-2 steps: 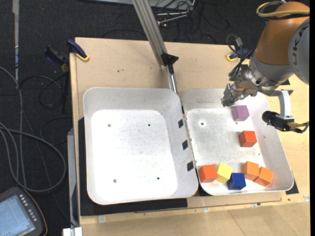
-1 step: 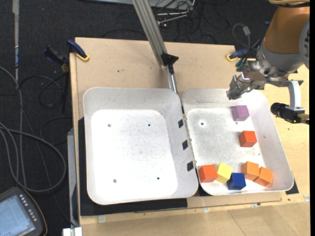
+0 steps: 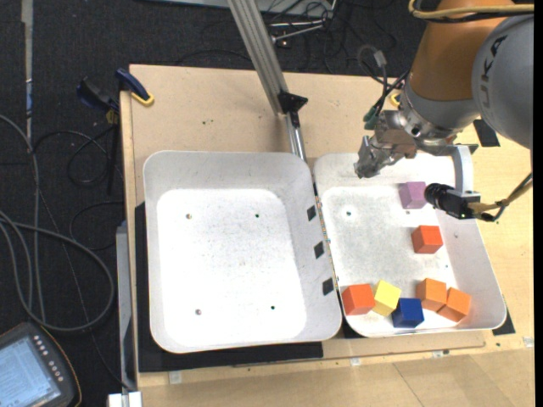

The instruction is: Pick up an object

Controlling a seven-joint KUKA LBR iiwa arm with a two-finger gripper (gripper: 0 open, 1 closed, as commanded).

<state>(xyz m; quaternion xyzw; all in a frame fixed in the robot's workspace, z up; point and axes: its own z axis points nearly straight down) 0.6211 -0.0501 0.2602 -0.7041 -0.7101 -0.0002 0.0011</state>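
Observation:
The right bin (image 3: 365, 219) holds several small blocks. A purple block (image 3: 412, 195) lies near its far edge and an orange-red block (image 3: 427, 239) sits a little nearer. Along the front edge stand an orange block (image 3: 358, 298), a yellow block (image 3: 387, 297), a blue block (image 3: 408, 313) and two more orange blocks (image 3: 445, 298). My gripper (image 3: 368, 164) hangs over the far left corner of the right bin, left of the purple block, with nothing visible between its fingers. Whether the fingers are parted is unclear.
The left bin (image 3: 229, 244) lies beside the right one, with black clips (image 3: 320, 248) along the shared edge. A slanted metal pole (image 3: 265, 58) crosses the bench's back. A blue and yellow clamp (image 3: 134, 87) sits at the bench's far left corner.

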